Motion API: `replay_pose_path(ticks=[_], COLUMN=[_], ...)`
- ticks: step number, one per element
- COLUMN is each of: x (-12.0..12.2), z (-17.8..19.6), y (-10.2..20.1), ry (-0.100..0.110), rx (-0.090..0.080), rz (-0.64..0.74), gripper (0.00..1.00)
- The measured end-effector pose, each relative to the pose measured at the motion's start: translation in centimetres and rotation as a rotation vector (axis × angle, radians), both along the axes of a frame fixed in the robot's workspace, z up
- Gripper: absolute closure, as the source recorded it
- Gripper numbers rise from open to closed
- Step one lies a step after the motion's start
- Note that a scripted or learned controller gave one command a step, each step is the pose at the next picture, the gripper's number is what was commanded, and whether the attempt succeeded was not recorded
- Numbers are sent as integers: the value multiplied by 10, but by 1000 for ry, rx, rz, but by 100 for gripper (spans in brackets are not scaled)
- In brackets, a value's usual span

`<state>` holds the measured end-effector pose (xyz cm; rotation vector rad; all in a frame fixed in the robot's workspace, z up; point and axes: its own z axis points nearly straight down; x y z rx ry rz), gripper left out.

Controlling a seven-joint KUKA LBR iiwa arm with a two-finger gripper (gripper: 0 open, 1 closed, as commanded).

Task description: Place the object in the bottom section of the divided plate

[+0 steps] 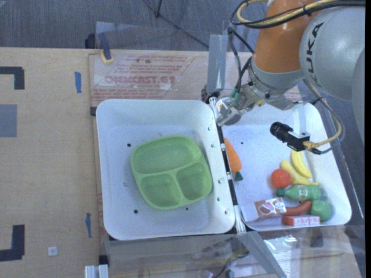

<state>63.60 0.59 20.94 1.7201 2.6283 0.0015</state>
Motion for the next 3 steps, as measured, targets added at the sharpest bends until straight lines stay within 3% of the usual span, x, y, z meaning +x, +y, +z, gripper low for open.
replay_pose_path(ticks=[1,2,3], x=[-28,-47,-47], z=[-25,2,2], y=[56,112,112], ry=[1,-2,-2], rx=[0,0,0], rz=[-41,-4,-5], gripper=[100,100,0])
